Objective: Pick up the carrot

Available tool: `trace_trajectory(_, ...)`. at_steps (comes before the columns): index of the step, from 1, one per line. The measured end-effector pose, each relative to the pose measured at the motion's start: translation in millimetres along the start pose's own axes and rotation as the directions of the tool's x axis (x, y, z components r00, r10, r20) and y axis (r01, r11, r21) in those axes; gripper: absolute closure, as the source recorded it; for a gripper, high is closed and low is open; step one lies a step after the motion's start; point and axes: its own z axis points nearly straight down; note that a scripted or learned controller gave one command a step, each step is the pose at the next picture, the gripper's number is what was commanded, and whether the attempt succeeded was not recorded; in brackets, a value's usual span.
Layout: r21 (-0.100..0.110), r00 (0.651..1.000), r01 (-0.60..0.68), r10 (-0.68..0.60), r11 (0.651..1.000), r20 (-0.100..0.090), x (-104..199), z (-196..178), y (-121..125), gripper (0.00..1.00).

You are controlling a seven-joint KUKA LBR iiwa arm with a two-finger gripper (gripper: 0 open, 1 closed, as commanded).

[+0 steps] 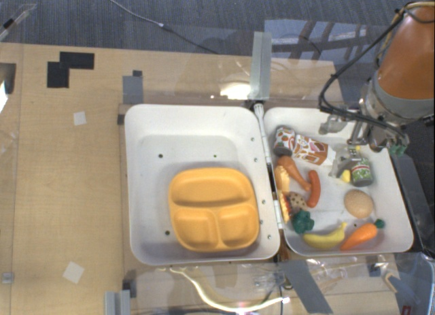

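Carrot [360, 235]: lies at near right corner of right bin [401, 201], touching banana [325, 237].
Gripper [355, 165]: hovers well behind it; I cannot tell its state.
Advice: you descend across its middle, away from banana.

You could read no text here: the red-and-white carton [304, 147] and the small green-labelled can [360, 173] in the right bin [401, 201] carried print too blurred to make out.
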Motion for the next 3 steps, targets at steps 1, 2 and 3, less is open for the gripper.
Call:
trace_trajectory(1, 0.001, 0.999, -0.032, 0.032, 1.000, 0.002, 27, 169, 0, 0.00)
trace_trajectory(2, 0.002, 1.000, -0.026, 0.026, 1.000, 0.018, 22, 154, 1, 1.00)
trace_trajectory(3, 0.002, 0.974, 0.225, -0.225, 0.974, 0.007, -26, 44, 1, 1.00)
